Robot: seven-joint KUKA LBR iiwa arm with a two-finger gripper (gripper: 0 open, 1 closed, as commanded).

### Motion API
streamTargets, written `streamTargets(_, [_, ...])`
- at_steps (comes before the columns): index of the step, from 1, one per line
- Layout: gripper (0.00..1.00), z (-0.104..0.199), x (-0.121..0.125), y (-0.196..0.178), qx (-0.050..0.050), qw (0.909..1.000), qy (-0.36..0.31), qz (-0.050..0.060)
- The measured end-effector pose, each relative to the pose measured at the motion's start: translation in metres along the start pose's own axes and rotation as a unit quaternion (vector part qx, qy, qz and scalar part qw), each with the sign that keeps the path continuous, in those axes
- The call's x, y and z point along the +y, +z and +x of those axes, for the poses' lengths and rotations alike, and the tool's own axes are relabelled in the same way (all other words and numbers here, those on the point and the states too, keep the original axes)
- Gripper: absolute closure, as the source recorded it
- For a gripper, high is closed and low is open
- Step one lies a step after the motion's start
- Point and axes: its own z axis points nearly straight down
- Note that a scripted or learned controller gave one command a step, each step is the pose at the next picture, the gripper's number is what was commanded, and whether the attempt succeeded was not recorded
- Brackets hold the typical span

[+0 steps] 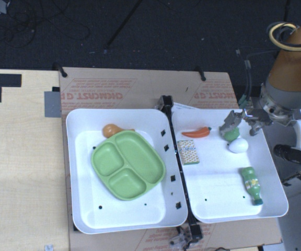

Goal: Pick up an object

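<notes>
The two-finger gripper (243,120) hangs over the far right corner of the right-hand white bin (276,203), fingers spread, nothing between them. Just below it lie a small green rounded object (231,135) and a smooth white egg-shaped object (238,146), touching each other. The egg looks light, hard and slippery — likely to squirt from a pinch unless taken across its widest middle. The green plastic bottle (251,185), lying nearer, offers a straighter-sided grip.

We see a small green object (231,135) near the right bin's (218,213) far right corner, touching a white egg-shaped piece (238,146); a green bottle (251,184) lies flat by its right edge.
</notes>
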Motion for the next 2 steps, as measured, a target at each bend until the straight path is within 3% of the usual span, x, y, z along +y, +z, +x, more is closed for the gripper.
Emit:
streamTargets(1, [0.0, 0.0, 0.002, -0.007, -0.001, 1.0, -0.001, -0.006])
streamTargets(2, [0.0, 0.006, 0.002, 0.056, 0.0, 1.0, -0.001, -0.004])
